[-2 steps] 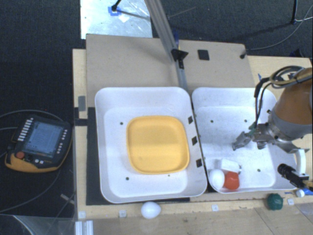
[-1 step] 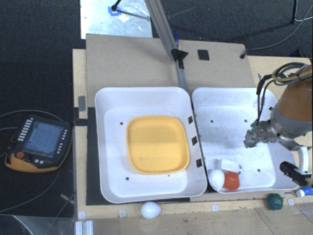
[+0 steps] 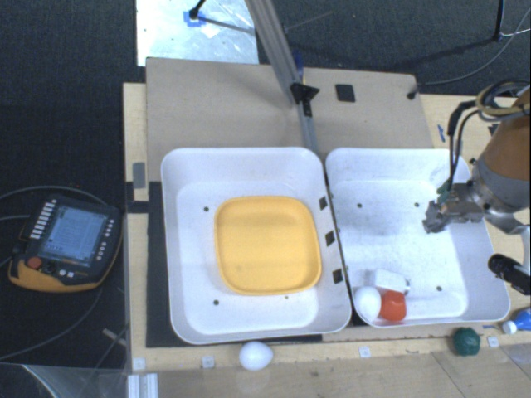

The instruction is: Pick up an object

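Note:
My gripper (image 3: pixel 437 219) hangs over the right part of the right bin (image 3: pixel 415 181), at the end of the grey arm with its orange band (image 3: pixel 508 157). Nothing can be seen held under it. In the bin's near left corner lie a white egg-shaped object (image 3: pixel 367 300), an orange-red object (image 3: pixel 392 306) touching it, and a small white block (image 3: pixel 389 279) just behind them. These three sit well to the near left of the gripper. A square yellow plate (image 3: pixel 268 244) lies flat in the middle of the left bin (image 3: pixel 187 222).
A white egg (image 3: pixel 255 356) lies on the bench in front of the left bin. A green ball (image 3: pixel 465 341) and a blue item (image 3: pixel 516 325) sit off the right bin's near right corner. A teach pendant (image 3: pixel 62 240) rests far left. A grey pole (image 3: pixel 278 44) slants behind the bins.

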`<state>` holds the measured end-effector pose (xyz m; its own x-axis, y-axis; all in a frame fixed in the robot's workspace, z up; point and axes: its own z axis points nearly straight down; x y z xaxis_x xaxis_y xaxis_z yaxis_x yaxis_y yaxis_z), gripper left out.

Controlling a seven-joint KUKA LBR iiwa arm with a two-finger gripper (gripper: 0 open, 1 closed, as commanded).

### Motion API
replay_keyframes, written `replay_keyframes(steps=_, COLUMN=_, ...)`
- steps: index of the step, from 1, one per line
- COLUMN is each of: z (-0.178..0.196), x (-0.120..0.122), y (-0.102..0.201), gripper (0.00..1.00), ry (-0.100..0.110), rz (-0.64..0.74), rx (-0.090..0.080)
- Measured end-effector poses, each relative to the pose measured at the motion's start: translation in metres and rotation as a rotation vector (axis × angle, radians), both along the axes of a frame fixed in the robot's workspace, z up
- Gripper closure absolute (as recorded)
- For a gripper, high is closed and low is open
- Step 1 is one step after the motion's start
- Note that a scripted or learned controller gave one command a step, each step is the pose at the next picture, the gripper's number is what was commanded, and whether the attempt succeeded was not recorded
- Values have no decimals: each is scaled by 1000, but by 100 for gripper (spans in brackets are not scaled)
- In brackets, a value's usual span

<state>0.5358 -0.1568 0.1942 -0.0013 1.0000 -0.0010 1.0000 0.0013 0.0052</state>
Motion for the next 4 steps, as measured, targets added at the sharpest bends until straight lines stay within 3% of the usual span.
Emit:
replay_keyframes(steps=1, z=31, x=1, y=0, gripper=100, ry=2, rz=-1, rx=0)
replay_keyframes(steps=4, z=30, x=12, y=151, gripper=100, ry=5, rz=3, rx=2)
